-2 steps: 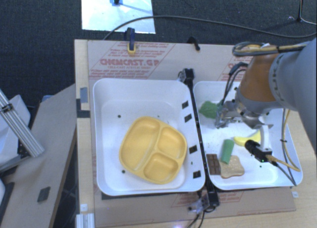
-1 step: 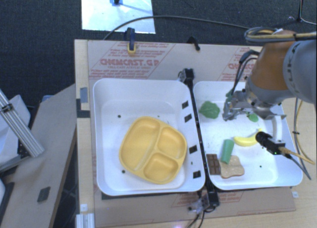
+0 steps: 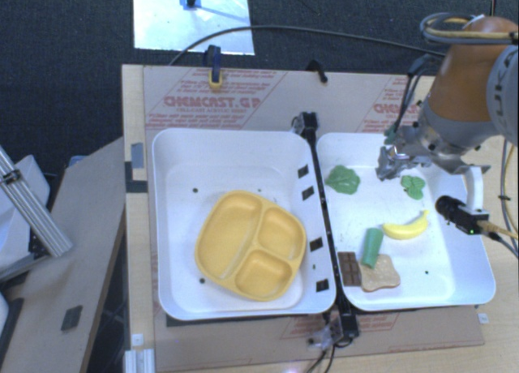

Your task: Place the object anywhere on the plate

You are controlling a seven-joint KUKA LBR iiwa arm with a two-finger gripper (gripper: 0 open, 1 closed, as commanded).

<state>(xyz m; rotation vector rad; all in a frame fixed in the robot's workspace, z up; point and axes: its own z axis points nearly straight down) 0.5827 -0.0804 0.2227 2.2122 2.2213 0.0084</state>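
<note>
Here, arm (image 3: 474,79) reaching down over right bin (image 3: 454,282), fingers (image 3: 392,165) near lettuce (image 3: 343,179), grip state unclear.

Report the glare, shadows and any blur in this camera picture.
Camera view: even, soft lighting; strongest glare on the shiny sheet at top; white bins bright but not blown out; faint shadows under the yellow plate and banana; the gripper looks slightly soft.

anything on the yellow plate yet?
No: the yellow plate in the left bin shows bare compartments, while the banana lies in the right bin.
</note>
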